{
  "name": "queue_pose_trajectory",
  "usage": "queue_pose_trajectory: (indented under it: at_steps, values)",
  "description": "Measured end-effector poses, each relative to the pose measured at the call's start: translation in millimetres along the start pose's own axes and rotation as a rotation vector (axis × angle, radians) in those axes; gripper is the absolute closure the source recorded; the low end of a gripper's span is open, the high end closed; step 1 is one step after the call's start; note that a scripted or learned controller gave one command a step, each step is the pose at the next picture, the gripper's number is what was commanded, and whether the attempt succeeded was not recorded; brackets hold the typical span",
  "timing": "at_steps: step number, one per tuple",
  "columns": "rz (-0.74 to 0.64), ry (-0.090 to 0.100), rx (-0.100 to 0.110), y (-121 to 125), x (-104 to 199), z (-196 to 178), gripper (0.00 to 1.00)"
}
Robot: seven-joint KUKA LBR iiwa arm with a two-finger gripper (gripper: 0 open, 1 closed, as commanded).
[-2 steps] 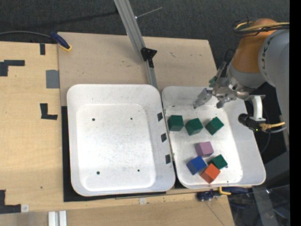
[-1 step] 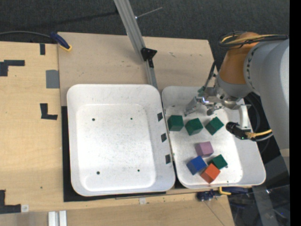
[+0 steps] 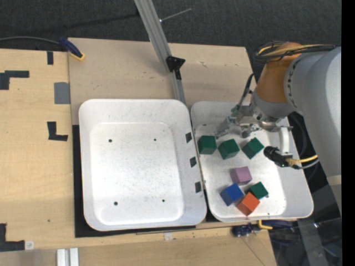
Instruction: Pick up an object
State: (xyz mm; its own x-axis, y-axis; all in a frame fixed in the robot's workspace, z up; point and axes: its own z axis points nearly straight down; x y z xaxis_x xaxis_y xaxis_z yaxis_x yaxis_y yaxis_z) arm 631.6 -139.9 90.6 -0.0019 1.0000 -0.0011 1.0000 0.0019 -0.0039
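Pale wood makes up the bench, which carries two shallow white bins side by side on a dark mat. Of the two, the left bin is the larger, its floor marked by four small dark dots. The right bin holds seven blocks in all: four green, one purple, one blue and one orange-red.

Three green blocks sit in a loose row across the middle of the right bin: the left green block, the middle green block and the right green block, each near its neighbour but apart. Below them lies the purple block. Nearer the front rim, the blue block, the fourth green block and the orange-red block cluster closely together, the orange-red one touching or nearly touching the other two.

One grey arm with an orange band reaches in from the right. Its gripper hangs over the rear part of the right bin, just behind the row of three green blocks. Whether its jaws are open or closed cannot be told, and no block is seen between them.

One slanted metal bar crosses the bench behind the bins.
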Motion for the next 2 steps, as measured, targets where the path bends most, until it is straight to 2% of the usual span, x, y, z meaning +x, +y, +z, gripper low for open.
queue_pose_trajectory:
  at_steps: [1, 2]
  values:
    - [-0.002, 0.000, -0.001, 1, 1, -11, 1.00]
    - [-0.001, 0.001, -0.007, 2, 12, -63, 1.00]
